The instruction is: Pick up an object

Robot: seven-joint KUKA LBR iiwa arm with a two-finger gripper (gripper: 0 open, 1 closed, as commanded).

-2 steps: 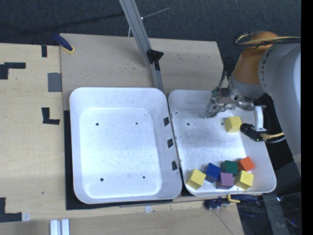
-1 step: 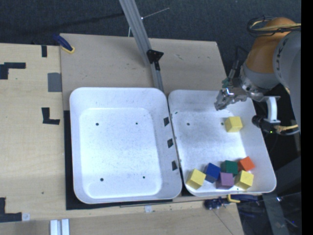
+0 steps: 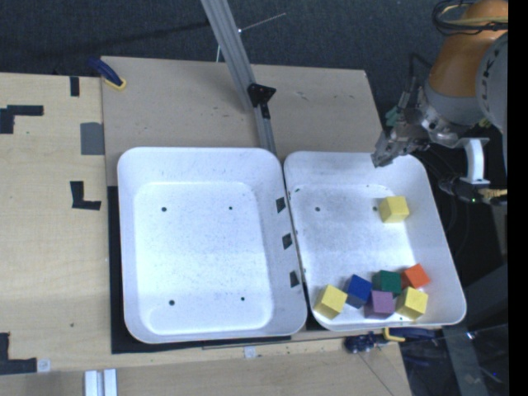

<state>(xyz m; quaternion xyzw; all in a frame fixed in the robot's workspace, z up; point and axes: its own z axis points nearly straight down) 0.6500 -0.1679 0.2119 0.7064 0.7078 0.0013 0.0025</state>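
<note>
My gripper (image 3: 383,157) hangs over the far right corner of the right bin (image 3: 346,221), its tips just above the rim. A lone yellow cube (image 3: 393,209) lies in that bin, a short way in front of the gripper. At the bin's near edge sits a cluster: a yellow cube (image 3: 331,301), a blue cube (image 3: 359,289), a green cube (image 3: 386,281), a purple cube (image 3: 381,303), an orange cube (image 3: 417,275) and another yellow cube (image 3: 413,303). Nothing shows between the fingertips.
The left bin (image 3: 198,238) lies beside the right one. A slanted metal bar (image 3: 239,56) runs from the top down to the gap between the bins. A blue and yellow clamp (image 3: 107,73) sits at the bench's far left.
</note>
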